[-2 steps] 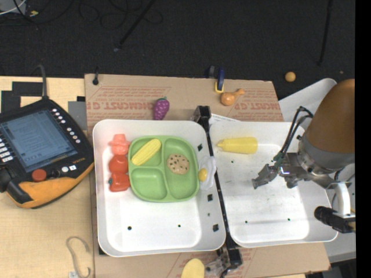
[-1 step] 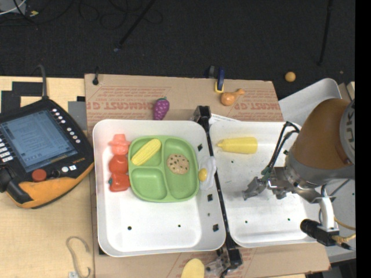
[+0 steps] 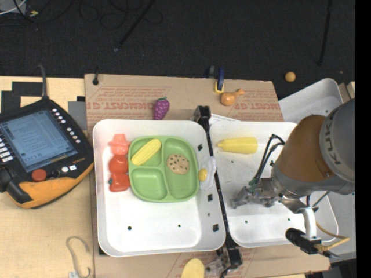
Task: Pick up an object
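— Status of the pick?
— Nothing is being lifted. The gripper (image 3: 242, 200) is sitting low in the right bin (image 3: 255, 239), finger state indiscernible; the yellow corn cob (image 3: 237, 145) is lying near its far edge.

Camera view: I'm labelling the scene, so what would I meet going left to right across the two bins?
Red toy figure → corn cob on the green divided plate → cookie → small yellow ball → yellow toy in the right bin → end effector.

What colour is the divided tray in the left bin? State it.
Green divided tray, clear in the camera view.
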{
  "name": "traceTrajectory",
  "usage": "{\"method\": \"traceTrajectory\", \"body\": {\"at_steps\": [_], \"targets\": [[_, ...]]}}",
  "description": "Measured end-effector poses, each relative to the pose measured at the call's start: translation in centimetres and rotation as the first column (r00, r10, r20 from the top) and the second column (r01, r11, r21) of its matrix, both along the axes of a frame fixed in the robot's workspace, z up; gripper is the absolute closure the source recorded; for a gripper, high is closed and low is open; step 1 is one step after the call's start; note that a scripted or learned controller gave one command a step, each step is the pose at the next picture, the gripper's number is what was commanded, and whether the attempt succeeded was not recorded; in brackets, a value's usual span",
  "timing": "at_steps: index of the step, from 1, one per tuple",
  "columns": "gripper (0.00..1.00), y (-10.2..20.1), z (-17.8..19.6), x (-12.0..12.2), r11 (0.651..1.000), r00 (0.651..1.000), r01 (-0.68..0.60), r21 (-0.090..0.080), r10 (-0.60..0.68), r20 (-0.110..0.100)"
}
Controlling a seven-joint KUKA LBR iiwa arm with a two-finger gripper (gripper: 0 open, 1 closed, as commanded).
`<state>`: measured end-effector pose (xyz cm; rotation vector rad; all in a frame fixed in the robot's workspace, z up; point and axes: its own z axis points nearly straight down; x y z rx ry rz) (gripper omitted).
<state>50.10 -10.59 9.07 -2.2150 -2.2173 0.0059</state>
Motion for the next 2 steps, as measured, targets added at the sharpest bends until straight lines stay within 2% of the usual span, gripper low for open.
{"method": "traceTrajectory", "body": {"at_steps": [1,2], "targets": [[0.0,-0.1,-0.4,-0.1,1.0,1.0,0.006,0.0,-0.006,0.004],[1.0,-0.3,0.7,-0.1,1.0,1.0,0.015,-0.001,-0.015,0.004]]}}
